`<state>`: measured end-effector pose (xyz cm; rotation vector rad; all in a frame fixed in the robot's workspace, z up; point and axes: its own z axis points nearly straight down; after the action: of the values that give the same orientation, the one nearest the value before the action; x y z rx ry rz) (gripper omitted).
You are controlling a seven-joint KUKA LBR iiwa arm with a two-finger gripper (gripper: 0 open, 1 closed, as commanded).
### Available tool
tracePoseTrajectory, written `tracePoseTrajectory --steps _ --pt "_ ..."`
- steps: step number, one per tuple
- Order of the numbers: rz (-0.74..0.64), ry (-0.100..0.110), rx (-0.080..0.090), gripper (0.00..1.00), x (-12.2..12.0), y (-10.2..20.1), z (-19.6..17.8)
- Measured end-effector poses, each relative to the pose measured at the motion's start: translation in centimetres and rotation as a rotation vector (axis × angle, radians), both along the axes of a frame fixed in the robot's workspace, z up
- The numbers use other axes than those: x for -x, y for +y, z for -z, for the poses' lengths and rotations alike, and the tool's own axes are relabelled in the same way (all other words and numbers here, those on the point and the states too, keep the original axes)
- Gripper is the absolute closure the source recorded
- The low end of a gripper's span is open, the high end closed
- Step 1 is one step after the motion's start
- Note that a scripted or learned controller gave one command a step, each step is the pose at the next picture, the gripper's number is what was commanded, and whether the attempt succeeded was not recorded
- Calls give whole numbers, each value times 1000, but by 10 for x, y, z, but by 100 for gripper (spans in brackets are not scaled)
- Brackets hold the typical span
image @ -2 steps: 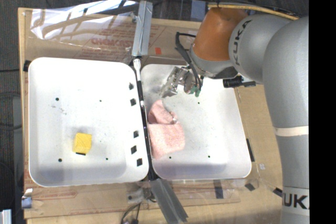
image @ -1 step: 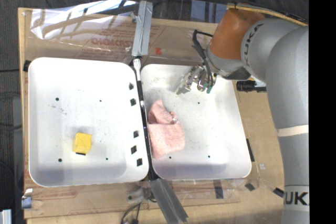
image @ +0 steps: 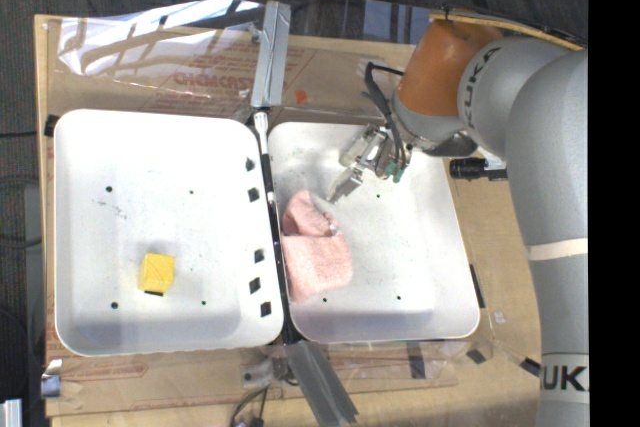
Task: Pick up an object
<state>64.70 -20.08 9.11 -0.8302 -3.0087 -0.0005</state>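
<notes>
**Pink cloth at the left wall of the right bin, gripper tip at its far edge**

Nearest the camera, at the near edge of the worktop (image: 400, 360), runs the near rim of the right bin (image: 430, 320), and just inside it lies a pink cloth (image: 318, 255), bunched into a soft lump against the bin's left wall. Its far end is humped up (image: 305, 215); the near part spreads flatter. The gripper (image: 335, 195) reaches down from the right and far side, and its tip sits at the far edge of the cloth, apparently touching or just above the hump. The view is too small there to show how the jaws stand, so I cannot tell whether they are spread or closed, nor whether any fabric lies between them.

In the left bin (image: 90, 155), well apart from the arm, a small yellow block (image: 158, 272) rests toward the near left corner.

The cloth looks light, limp and compressible, likely a towel or sponge-like rag. It should not slip or break, but it will sag and drape when lifted, and a shallow pinch may pull free. The raised fold at the far end seems the best hold, since it gives the jaws bulk to close on; the flat near part offers little to bite.
</notes>
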Motion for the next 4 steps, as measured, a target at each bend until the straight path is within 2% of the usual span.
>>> tracePoseTrajectory --steps 1,2,3,4 --pt "343 -16 9 0 29 -10 -1" --pt "407 -19 10 0 14 -10 -40" --pt "587 -14 12 0 26 3 -43" --pt "571 -15 12 0 41 55 0"
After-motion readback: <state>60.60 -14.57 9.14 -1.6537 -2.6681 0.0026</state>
